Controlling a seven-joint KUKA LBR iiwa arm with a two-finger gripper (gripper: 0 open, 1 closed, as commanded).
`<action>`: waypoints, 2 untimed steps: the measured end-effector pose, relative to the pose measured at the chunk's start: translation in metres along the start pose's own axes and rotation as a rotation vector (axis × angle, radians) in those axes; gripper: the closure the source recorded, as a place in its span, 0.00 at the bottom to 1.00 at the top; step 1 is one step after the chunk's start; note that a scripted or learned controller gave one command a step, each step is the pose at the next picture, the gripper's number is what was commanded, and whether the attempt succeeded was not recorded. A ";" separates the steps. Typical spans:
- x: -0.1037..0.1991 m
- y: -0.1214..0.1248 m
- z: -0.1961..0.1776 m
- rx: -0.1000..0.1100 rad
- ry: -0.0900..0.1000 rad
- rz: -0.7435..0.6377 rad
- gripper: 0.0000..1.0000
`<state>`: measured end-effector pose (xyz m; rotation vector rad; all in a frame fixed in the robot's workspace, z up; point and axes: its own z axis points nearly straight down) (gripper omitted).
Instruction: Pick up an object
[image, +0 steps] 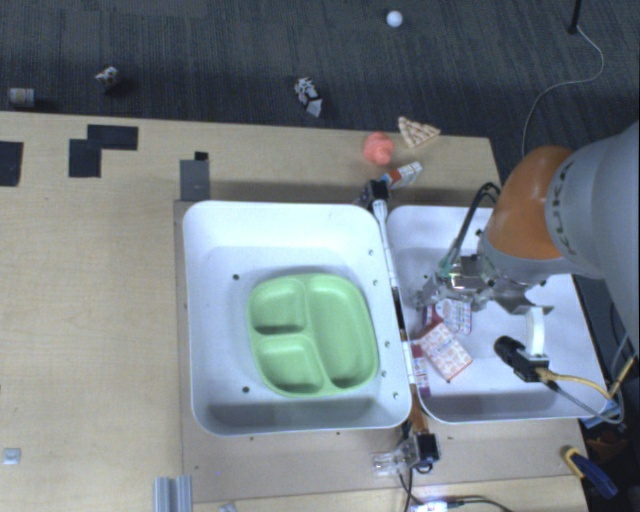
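Overhead view of the two white bins on the tabletop (90, 300). The arm (560, 215) enters from the right and bends down into the right-hand bin (560, 395), bringing the claw (447, 287) low over that bin's left half, close to the wall it shares with the left bin (200, 330).

The likeliest object for the pick, a small flat packet (444, 352) with a red-and-white pattern, lies on the floor of the right bin just toward the near edge of the view from the claw, slightly to its left, and hard against the dividing wall. A second, paler packet (457, 317) sits between the two, directly under or touching the claw's lower end; which of these applies cannot be resolved. The patterned packet appears roughly square, turned diamond-wise to the bin walls, so no long axis is evident.

How far the claw is spread, and whether it grips anything, cannot be told from this view.

The left bin holds a green divided tray (310, 335), well apart from the claw. The coming move therefore seems to turn on a short shift toward the near wall, or a straight descent.
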<state>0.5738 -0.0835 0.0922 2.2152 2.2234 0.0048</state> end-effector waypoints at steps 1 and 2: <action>0.001 0.001 -0.010 -0.002 0.001 -0.002 1.00; 0.046 -0.062 -0.123 0.000 0.001 0.000 1.00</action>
